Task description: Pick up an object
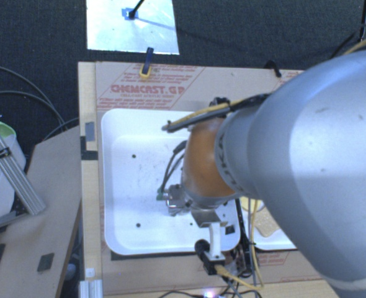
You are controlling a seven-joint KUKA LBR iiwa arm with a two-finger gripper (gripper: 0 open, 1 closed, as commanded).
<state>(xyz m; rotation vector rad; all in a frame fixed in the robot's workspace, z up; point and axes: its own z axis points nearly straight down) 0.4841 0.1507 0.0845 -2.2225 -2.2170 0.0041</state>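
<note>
Reaching down into the left bin, with no grasp to be seen.

Left of the tool, the white bin (pixel 124 185) showed bare floor with a few dark specks; no object to pick up could be made out there. The gripper (pixel 192 213) hung low over the bin's near right part, under the orange band (pixel 201 166), and whether it was open or closed could not be told. To its right, a tan object (pixel 267 223) lay partly hidden by the arm. Judged an approach step; the next move called for a clear target and a confirmed closure.
</note>
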